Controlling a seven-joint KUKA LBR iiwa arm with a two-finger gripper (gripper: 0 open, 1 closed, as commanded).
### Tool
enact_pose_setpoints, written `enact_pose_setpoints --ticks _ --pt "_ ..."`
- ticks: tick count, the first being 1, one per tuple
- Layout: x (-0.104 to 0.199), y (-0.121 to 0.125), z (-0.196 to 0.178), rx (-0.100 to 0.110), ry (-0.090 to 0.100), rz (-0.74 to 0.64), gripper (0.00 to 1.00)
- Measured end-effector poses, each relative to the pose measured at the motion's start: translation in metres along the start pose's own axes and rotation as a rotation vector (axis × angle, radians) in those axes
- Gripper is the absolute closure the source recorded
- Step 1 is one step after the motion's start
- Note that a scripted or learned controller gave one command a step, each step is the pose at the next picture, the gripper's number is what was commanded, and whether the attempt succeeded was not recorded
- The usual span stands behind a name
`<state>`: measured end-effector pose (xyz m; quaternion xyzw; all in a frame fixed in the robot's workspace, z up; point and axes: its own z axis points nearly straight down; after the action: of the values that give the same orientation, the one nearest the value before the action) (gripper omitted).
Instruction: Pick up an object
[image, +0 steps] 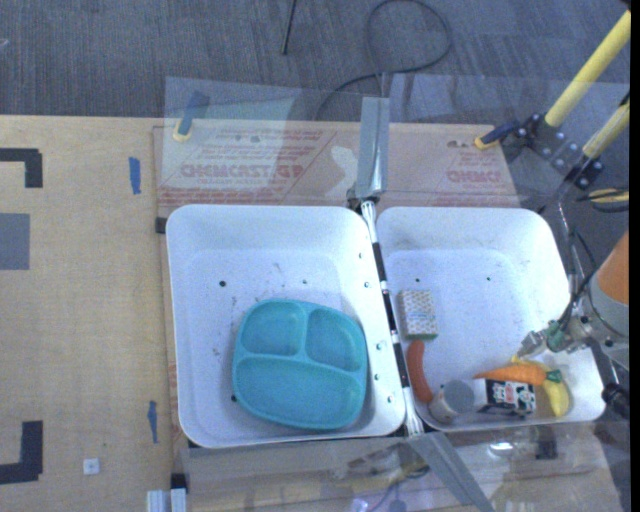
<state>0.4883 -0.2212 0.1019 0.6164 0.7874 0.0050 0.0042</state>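
My gripper hangs over the right bin near its right wall, just above and to the right of an orange carrot. Below the carrot lie a small black-and-white box and a yellow banana-like piece. A grey cylinder and a red-orange sausage shape lie at the bin's front left. A speckled sponge block rests by the left wall. Nothing is visibly held.
The left bin holds a teal divided plate. The grey arm with its orange band comes in at the right edge. Yellow poles and cables stand at the back right.
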Motion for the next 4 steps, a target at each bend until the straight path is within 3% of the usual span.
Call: enact_pose_setpoints --ticks 1,2,3,4 --pt "0.001 0.0 0.0 0.001 0.002 -0.001 0.0" --pt "0.001 0.0 0.0 0.001 0.002 -0.001 0.0" --pt "0.046 0.007 0.014 0.003 -0.009 -0.111 0.0" --pt "0.044 0.008 0.006 -0.001 -0.01 -0.105 1.0"
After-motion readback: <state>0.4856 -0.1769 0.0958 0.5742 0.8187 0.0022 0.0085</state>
